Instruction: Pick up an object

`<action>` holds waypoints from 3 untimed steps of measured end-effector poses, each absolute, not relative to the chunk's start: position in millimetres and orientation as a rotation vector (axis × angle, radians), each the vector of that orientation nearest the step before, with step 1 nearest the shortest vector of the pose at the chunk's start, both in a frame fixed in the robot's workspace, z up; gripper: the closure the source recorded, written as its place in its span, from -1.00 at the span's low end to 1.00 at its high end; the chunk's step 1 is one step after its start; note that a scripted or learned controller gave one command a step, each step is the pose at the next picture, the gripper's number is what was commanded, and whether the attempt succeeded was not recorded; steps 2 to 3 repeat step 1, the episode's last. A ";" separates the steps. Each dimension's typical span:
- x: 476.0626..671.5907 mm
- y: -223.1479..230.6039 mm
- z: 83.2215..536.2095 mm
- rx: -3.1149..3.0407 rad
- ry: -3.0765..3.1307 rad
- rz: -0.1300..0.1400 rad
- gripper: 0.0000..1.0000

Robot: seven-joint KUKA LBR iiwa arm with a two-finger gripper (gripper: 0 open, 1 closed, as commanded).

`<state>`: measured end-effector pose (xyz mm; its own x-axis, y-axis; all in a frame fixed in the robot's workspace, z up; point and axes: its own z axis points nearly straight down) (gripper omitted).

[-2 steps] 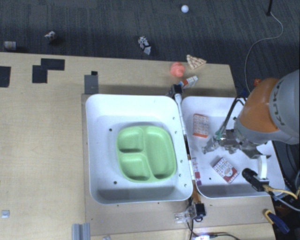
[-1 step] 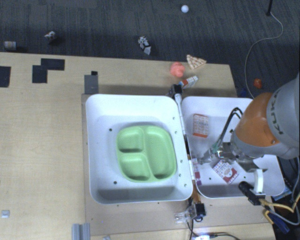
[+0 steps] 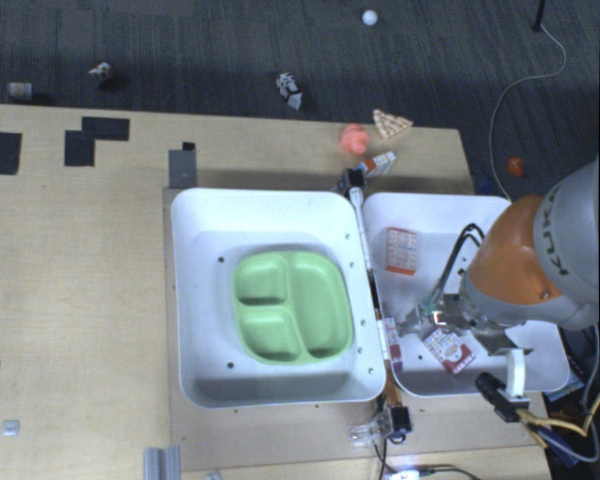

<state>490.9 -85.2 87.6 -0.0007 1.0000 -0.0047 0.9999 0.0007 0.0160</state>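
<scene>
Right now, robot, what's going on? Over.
Grey arm with orange band low over right white bin. Small red-and-white packet beneath it. Flat red-and-white card lies apart. Green divided tray in left bin.

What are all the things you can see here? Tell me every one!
White bins: two, white, side by side on the bench.
Divided plate: one, green, in the left bin.
Card: one, white and red, in the right bin.
Packet: one, red and white, in the right bin under the arm.
Ball: one, pink, at the bench's far edge.
Small ball: one, white, on the dark floor.
Arm: one, grey with an orange band, over the right bin.
</scene>
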 end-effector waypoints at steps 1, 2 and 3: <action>492.7 -84.6 98.7 2.207 2.211 0.018 1.00; 492.7 -84.6 98.7 2.207 2.211 0.018 1.00; 492.7 -84.6 98.7 2.207 2.211 0.018 1.00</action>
